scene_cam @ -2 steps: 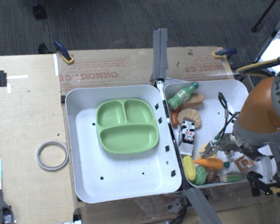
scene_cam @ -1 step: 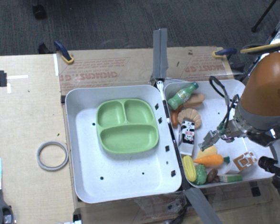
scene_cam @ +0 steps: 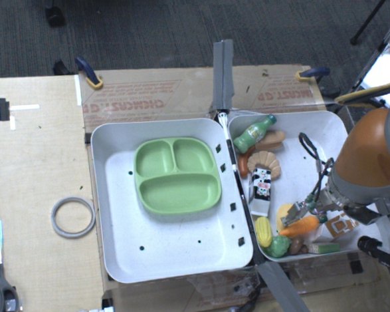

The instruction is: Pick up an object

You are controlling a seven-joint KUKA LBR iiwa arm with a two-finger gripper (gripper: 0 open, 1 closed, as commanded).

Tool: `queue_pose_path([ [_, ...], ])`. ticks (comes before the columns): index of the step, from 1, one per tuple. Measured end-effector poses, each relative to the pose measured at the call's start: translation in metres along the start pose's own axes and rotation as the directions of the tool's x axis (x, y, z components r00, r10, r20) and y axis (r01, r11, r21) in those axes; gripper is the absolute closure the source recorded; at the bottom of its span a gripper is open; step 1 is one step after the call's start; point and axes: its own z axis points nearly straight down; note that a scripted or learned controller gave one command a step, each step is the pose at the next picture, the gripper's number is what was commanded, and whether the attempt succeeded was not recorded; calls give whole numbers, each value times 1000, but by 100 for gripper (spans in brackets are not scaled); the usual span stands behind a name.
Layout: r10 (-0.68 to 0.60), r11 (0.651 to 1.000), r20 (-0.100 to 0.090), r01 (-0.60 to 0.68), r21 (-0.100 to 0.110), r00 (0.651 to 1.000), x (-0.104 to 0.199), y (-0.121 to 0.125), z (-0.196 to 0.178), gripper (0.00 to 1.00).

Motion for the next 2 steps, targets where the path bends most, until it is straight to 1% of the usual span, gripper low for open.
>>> queue_pose_path([
  [1, -74, 997, 4, 74, -1, 997, 2, 88, -1, 0],
  [2, 10, 1000, 2, -10, -1, 1000, 26, 133, -101, 0],
])
